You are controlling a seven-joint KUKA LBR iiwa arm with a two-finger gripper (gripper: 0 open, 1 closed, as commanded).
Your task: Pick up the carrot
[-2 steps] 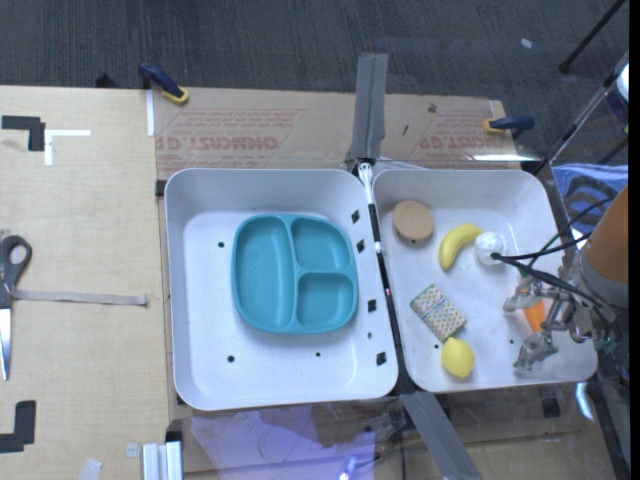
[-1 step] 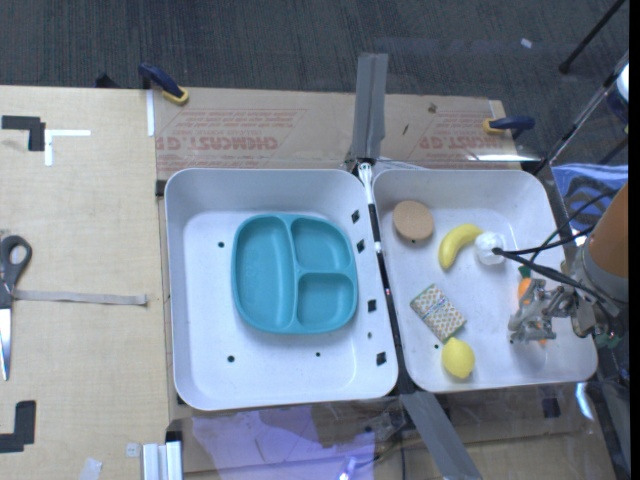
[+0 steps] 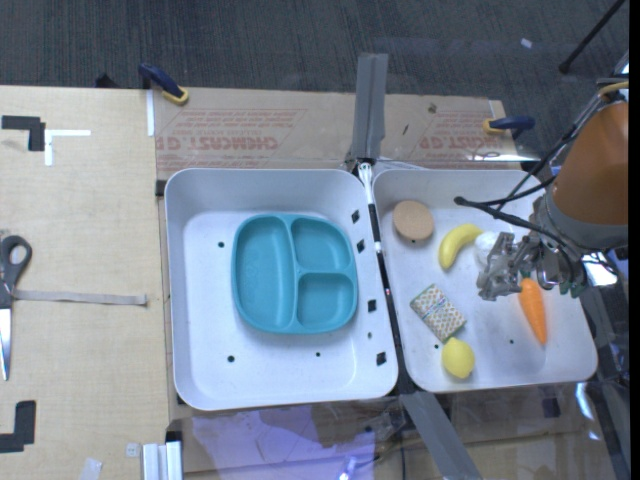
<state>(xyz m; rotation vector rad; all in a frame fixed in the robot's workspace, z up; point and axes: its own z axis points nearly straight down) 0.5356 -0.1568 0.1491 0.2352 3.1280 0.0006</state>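
The floor [image 3: 250,18] at the top is dark grey carpet. The bench [image 3: 80,348] is light brown wood. A flat sheet of cardboard [image 3: 260,133] with red letters lies on it, held by two blue and yellow clamps [image 3: 165,83]. Scissors [image 3: 10,268] lie at the left edge. Black tape marks [image 3: 25,133] sit near them.

My left shallow white bin [image 3: 190,298] holds a teal three-compartment plastic tray [image 3: 296,273]. My right shallow white bin [image 3: 500,363] holds a round tan wooden disc [image 3: 413,220], a yellow banana [image 3: 457,243] just beside it, a patterned rectangular box [image 3: 438,312] (lying at a slant) and a yellow lemon [image 3: 458,358]. Grey-handled scissors [image 3: 10,288] lie on the bench, well apart.
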